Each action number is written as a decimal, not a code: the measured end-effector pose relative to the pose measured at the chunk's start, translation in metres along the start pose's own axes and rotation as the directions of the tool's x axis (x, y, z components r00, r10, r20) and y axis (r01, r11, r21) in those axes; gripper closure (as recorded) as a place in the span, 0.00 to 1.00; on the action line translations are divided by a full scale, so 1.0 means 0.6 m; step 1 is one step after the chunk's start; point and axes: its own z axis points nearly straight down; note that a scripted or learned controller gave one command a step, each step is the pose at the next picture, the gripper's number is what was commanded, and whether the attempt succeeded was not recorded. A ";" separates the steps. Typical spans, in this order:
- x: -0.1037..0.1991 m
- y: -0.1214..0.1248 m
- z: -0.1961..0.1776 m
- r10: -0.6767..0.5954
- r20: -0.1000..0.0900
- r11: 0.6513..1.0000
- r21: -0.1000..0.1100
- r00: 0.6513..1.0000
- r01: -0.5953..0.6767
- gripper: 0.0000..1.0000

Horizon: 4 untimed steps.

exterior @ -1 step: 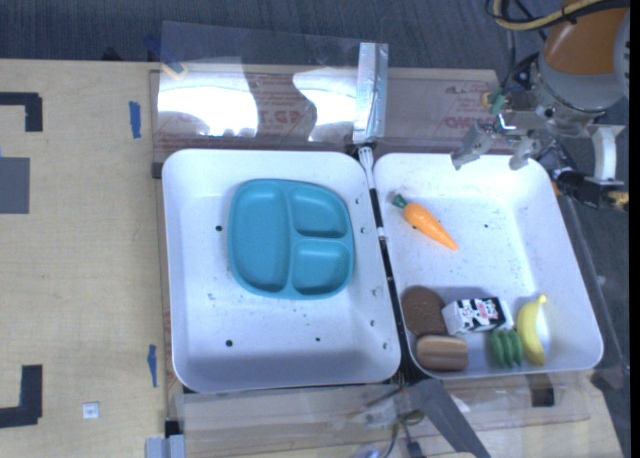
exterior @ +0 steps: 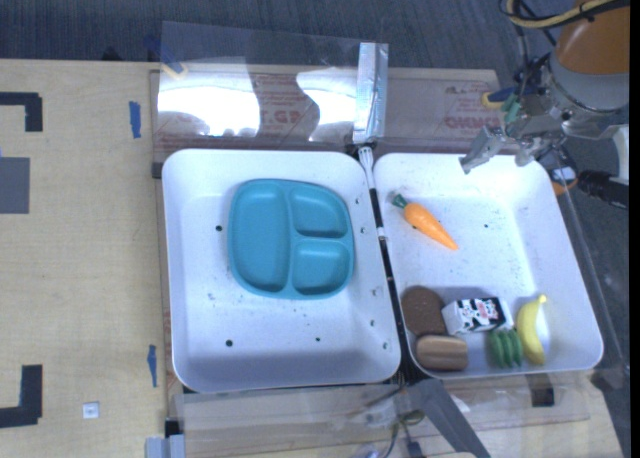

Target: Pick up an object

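Gripper hovering at right bin's 1 o'clock corner, fingers spread, nothing held; carrot lying toward 7 o'clock.

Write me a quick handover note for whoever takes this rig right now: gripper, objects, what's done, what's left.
Gripper: above the right bin's far edge, holding nothing; finger state unclear.
Right bin: carrot near the far left; brown round piece, bread roll, milk carton, green item and banana along the near edge.
Left bin: blue divided plate.
Done: nothing picked yet.
Left: grasp and lift one object.
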 end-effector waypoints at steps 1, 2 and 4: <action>0.056 0.014 0.263 -0.314 0.004 0.949 -0.007 0.949 0.314 0.00; 0.054 0.016 0.243 -0.312 0.007 0.950 -0.013 0.950 0.312 1.00; 0.173 0.016 0.102 -0.050 0.000 0.999 -0.002 0.999 0.050 0.00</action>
